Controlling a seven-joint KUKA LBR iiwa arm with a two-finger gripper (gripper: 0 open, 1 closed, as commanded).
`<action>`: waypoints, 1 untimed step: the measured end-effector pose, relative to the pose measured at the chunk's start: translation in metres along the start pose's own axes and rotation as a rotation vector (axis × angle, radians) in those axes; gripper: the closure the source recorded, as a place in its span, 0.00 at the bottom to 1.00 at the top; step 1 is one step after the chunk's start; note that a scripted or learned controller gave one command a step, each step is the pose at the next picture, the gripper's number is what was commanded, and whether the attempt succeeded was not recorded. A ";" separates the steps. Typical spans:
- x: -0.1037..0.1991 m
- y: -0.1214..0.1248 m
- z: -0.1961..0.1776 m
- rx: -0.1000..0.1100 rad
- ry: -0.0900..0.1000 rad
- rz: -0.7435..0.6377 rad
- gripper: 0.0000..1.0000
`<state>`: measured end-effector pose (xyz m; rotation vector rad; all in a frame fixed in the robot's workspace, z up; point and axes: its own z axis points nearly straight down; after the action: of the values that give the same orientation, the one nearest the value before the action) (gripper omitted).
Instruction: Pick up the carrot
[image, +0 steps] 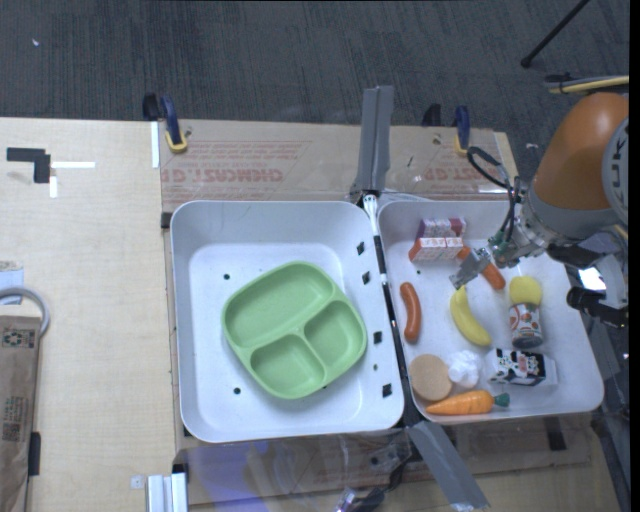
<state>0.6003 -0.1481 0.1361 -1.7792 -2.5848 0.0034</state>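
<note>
A green three-compartment plate (293, 330) lies in the left bin (200, 300). The right bin (575, 390) holds a red sausage (410, 310), a banana (467, 318), a lemon (525, 291) just above a small can (526, 326), a black-and-white carton (519, 368), a round tan biscuit (432, 378) touching a white garlic bulb (464, 368), and a red-and-white box (438, 241). The bins sit on a wooden table (80, 260).

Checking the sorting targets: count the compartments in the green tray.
3. The green tray in the left bin has one large compartment along its far-left side and two smaller ones, near-left and right. None look hidden.
</note>
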 end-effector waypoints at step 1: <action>0.005 -0.012 -0.002 0.002 0.002 0.025 0.00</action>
<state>0.5878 -0.1476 0.1382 -1.8100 -2.5604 0.0044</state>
